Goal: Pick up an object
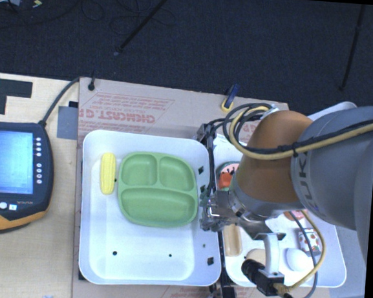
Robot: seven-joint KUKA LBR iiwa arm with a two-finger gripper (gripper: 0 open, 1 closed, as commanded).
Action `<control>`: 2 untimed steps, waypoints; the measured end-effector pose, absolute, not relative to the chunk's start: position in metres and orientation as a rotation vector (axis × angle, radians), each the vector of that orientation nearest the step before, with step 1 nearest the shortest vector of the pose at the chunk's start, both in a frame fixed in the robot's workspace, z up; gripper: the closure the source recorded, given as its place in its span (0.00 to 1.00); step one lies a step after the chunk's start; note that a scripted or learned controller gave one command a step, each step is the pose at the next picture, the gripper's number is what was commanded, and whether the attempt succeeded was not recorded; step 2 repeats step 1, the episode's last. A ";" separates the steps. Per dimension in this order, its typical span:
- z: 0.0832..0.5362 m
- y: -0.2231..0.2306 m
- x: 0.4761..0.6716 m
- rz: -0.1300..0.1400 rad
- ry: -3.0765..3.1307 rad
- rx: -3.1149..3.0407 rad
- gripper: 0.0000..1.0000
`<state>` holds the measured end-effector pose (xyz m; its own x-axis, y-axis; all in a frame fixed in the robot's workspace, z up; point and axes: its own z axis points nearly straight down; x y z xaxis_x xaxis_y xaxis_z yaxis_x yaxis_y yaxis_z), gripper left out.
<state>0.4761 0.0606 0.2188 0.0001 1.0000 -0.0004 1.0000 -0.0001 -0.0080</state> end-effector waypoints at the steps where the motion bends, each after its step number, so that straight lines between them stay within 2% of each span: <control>1: 0.233 0.055 0.477 0.007 -2.218 -2.220 1.00; 2: 0.233 0.055 0.477 0.007 -2.218 -2.220 1.00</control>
